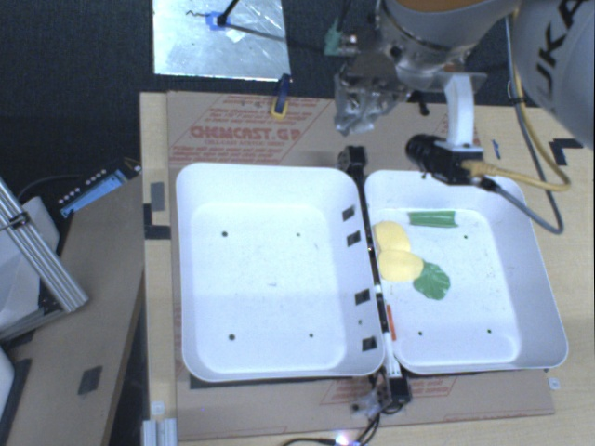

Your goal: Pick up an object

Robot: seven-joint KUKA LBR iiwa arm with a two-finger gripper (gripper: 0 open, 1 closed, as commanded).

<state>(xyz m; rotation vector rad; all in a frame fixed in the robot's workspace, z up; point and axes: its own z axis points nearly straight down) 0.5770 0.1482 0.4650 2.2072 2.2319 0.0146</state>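
In right bin (521,277): yellow pieces (394,252), green disc (433,282), green strip (431,218). Gripper (358,110) well apart, beyond bins' far edge; jaw state can't tell.

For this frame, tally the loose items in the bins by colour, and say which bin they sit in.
Yellow: 2, upper yellow piece and lower yellow piece, touching, in the right bin
Green: 2, green bar and dark green piece, also in the right bin
Total: 4
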